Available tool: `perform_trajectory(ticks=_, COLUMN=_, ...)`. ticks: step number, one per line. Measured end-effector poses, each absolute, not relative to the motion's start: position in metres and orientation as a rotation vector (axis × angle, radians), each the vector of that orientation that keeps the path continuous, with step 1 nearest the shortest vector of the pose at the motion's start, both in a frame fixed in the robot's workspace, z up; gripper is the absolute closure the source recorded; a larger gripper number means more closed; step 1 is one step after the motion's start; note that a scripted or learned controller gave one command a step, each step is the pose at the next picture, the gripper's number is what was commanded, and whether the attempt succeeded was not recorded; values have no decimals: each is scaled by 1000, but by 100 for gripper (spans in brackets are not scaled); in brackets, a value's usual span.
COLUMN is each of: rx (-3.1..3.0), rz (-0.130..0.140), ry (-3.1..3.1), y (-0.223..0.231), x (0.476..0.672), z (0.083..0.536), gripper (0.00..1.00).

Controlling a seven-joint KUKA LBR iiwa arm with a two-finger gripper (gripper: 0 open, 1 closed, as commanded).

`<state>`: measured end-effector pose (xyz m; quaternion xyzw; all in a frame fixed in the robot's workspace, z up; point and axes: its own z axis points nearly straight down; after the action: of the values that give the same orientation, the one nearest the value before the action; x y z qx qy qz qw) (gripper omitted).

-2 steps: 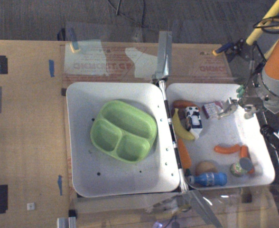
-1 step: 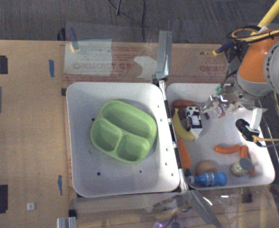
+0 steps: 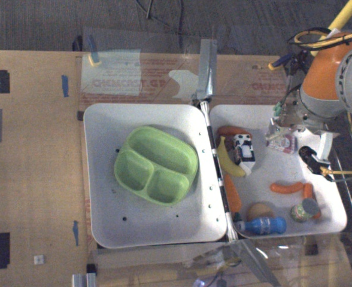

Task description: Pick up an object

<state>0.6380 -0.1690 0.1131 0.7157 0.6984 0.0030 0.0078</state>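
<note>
I see the gripper [image 3: 282,137] in the upper right part of the frame, above the far right area of the right bin [image 3: 337,217]; I cannot tell whether its claw is released or clenched, since the pale, see-through end of it blurs into the white floor below. The grey arm with its orange band [image 3: 322,82] comes in from the right edge just above it.

The pickable things all lie in that right bin. Near its left wall I see a banana [image 3: 228,159] running down the frame, with a small black-and-white toy [image 3: 243,148] just beside it on the right and a red-orange piece [image 3: 231,130] above both. Lower along the left wall lies a carrot [image 3: 232,194]. Toward the lower edge sit a brownish round item [image 3: 260,210], a blue bottle [image 3: 266,225] on its side, and a small can [image 3: 305,210] near the lower right corner. An orange sausage-shaped piece [image 3: 287,188] lies in the middle right.

The left bin [image 3: 104,208] holds a green divided tray [image 3: 156,165], set near its centre and tilted at an angle, with bare white floor all round it.

In the right bin, the widest open floor is the centre, between the banana and the orange piece.
</note>
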Motion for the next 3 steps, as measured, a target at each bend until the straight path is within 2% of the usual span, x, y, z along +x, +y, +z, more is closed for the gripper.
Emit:
perform_trajectory(ticks=1, rx=2213, rz=1, ry=2225, y=-170, x=668, z=236, gripper=100)
perform_trajectory(ticks=2, rx=2213, rz=1, ry=2226, y=-170, x=668, z=236, gripper=0)
perform_trajectory(ticks=3, rx=2173, rz=1, ry=2268, y=-215, x=604, z=117, gripper=0)
